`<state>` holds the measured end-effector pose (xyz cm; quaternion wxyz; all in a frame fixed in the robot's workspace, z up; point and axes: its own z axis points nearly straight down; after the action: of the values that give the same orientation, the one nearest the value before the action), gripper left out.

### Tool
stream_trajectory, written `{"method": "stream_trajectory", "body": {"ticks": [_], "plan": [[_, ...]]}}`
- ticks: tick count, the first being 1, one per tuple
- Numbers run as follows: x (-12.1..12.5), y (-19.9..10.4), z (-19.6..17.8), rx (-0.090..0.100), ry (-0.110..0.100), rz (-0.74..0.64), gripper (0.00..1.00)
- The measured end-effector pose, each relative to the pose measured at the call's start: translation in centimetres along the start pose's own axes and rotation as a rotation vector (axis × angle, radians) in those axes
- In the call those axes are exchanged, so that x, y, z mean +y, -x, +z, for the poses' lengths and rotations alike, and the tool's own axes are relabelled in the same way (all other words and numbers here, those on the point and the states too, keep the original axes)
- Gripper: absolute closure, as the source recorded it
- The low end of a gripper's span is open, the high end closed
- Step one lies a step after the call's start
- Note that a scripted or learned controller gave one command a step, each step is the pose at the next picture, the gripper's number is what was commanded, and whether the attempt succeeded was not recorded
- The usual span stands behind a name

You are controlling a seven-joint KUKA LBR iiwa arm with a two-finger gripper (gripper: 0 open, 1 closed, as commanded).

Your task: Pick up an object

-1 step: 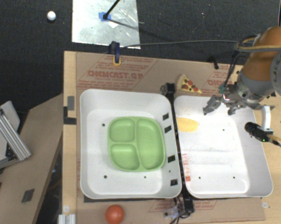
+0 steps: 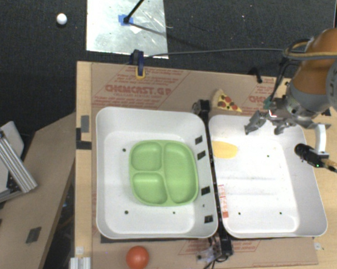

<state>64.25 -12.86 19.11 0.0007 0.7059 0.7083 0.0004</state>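
Yellow flat oval piece (image 2: 224, 150) — lying flat, right bin's upper-left corner.

Right shallow white bin (image 2: 276, 219) mostly open floor, flat yellow oval piece (image 2: 224, 150) near its back-left corner, green three-compartment plastic tray (image 2: 163, 173) filling left white bin (image 2: 109, 156) centre

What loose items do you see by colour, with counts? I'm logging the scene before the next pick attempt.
Green: 1, divided plate in the left bin
Yellow: 2, flat piece in the right bin; pizza slice toy behind the bins
Red-orange: 1, ball in front
White: 1, small ball
Total: 5
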Motion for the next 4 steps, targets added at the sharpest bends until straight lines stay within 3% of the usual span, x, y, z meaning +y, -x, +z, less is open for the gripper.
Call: {"method": "stream_trajectory", "body": {"ticks": [2,3,4], "plan": [[-0.3,-0.2,10.8,0.0,0.0,0.002,0.0],[-0.1,-0.2,9.4,-0.001,0.006,0.002,1.0],[0.3,-0.7,4.9,0.0,0.005,-0.002,1.0]]}}
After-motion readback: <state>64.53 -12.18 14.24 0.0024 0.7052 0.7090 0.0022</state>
